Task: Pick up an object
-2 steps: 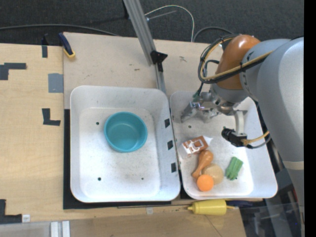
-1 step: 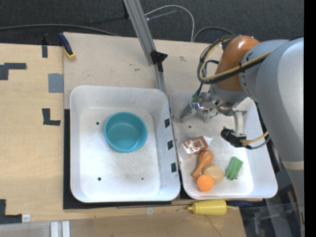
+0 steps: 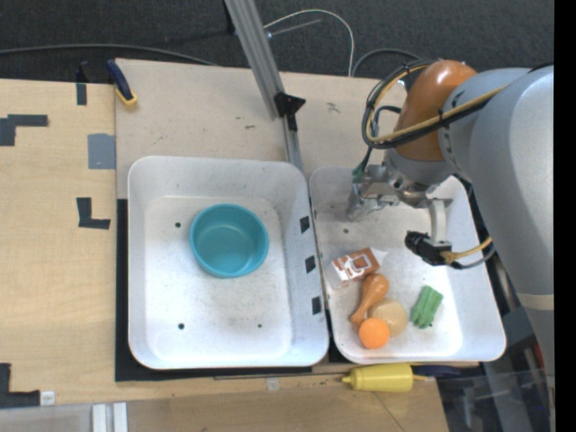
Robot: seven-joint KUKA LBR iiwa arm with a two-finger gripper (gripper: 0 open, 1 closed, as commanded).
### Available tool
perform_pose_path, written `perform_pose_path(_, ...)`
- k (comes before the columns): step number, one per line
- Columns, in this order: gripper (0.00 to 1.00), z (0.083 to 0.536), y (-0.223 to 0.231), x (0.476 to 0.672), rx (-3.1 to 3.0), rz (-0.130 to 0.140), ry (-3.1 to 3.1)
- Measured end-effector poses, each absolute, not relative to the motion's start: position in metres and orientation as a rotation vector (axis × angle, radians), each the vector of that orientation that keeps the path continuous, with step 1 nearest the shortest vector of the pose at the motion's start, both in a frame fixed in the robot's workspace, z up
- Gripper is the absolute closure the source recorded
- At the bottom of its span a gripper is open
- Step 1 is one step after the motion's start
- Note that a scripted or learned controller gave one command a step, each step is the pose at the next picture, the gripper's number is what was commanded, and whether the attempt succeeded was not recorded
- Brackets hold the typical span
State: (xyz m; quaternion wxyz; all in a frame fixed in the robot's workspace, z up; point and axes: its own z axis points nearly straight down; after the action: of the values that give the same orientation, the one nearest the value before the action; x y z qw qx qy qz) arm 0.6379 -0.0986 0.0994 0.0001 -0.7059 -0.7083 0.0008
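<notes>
Camera view shows you the tool (image 3: 362, 198) low over the far left corner of the right bin (image 3: 477, 345), hanging from the grey arm (image 3: 513, 151) below its orange band (image 3: 432, 97). You see it from above and at a slant, so whether it is released or clenched cannot be told, and nothing can be made out in its grip. It sits well apart from the objects, which cluster in the near half of that bin.

Look there for your pick candidates: a small red-and-white packet (image 3: 355, 265) near the bin's left wall, a tan drumstick-shaped toy (image 3: 370, 296) just below it, a pale round piece (image 3: 391, 315) touching the drumstick's side, an orange ball (image 3: 373, 333) against both at the near edge, and a green piece (image 3: 427, 305) standing a little to the right of the group.

The left bin (image 3: 153, 331) holds a teal bowl (image 3: 229, 239), upright, near its middle.

On the tabletop (image 3: 54, 268), a yellow bottle (image 3: 382, 378) lies on its side just beyond the near rim of the right bin.
</notes>
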Motion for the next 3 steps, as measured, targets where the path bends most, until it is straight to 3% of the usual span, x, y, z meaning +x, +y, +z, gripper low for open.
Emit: perform_pose_path(3,1.0,0.234,-0.099,0.63,-2.222,-0.003,-2.226)
